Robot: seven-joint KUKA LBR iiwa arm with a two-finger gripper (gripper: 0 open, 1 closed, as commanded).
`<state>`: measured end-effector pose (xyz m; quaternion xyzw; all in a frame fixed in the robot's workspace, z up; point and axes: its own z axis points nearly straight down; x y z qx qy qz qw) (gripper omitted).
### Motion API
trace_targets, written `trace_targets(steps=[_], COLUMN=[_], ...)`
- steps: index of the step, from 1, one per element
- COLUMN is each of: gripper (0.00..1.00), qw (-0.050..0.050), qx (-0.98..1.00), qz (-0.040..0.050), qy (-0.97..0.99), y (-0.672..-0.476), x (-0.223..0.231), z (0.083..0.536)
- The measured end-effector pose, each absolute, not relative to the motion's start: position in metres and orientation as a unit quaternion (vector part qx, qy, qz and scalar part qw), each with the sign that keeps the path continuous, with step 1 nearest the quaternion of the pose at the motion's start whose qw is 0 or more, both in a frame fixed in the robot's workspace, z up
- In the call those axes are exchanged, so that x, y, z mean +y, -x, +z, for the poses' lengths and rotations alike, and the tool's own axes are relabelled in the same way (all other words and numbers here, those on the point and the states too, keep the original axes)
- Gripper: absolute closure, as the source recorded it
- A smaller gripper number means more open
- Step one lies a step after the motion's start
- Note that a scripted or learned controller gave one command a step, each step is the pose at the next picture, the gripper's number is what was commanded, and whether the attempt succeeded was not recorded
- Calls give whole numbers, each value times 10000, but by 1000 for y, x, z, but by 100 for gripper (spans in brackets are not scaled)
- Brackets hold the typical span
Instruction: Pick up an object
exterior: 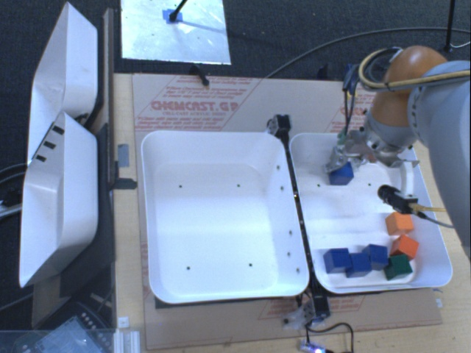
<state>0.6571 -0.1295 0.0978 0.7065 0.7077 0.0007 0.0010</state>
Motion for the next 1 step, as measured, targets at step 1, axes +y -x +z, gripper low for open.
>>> trace_targets(steps=[1], gripper=[100], qw=[24], qx=[7098], qz=[34], qy=[-7044], y=[-659], x=[-37], z=[191])
